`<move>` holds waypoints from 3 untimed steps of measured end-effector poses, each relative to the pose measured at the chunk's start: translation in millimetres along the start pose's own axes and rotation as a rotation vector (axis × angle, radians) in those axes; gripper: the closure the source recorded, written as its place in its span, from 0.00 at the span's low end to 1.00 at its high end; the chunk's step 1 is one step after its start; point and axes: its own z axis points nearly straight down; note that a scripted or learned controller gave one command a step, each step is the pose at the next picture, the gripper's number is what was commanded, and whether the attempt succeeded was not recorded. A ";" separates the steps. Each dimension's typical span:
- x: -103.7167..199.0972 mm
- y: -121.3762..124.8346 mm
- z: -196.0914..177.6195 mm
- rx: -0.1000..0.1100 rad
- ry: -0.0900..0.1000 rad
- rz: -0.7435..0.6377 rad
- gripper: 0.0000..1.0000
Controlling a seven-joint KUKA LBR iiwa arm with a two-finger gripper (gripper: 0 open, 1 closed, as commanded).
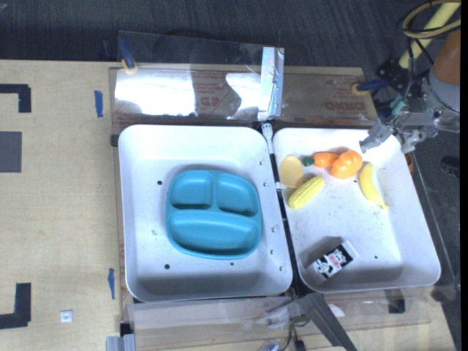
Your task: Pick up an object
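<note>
Blue divided plate [214, 213] lying in the left bin [139, 159], near its middle. Right bin [417, 262] touching it along the shared edge. Clear plastic sheet [197, 86] propped behind the left bin, catching glare. Wooden bench [51, 218] beneath, with black marks [18, 97] at left.

I see the arm [444, 86] as grey metal with an orange band, yellow and black cables looped above it, and a silvery gripper [391, 139].
</note>
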 end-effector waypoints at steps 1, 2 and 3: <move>-32.1 5.4 101.7 -0.006 -0.001 0.136 0.00; -10.2 26.2 47.4 -0.006 -0.001 0.462 0.00; -18.7 34.9 137.5 -0.006 0.009 0.412 0.00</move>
